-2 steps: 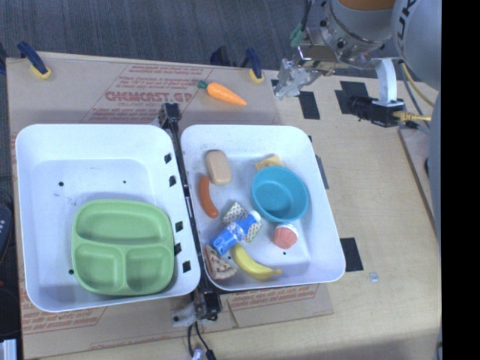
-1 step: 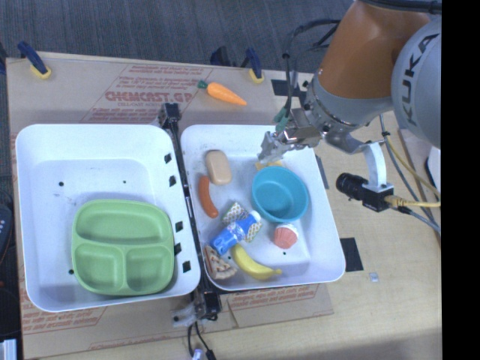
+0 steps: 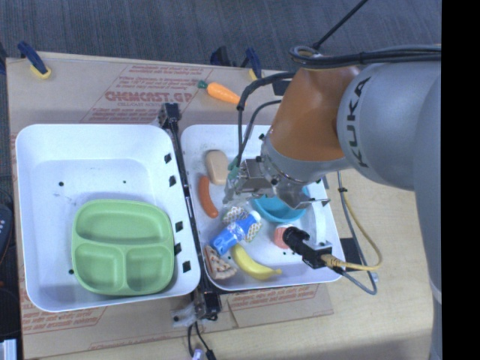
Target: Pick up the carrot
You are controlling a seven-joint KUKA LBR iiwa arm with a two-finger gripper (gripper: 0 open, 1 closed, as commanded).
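Hand (image 3: 241,190) low in right bin (image 3: 315,272); its opening cannot be told

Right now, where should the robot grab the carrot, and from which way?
Probably the carrot's thick orange middle, coming straight down from above. It lies flat on the cardboard behind the right bin, green tip pointing left, so the gripper should close across its narrow width.
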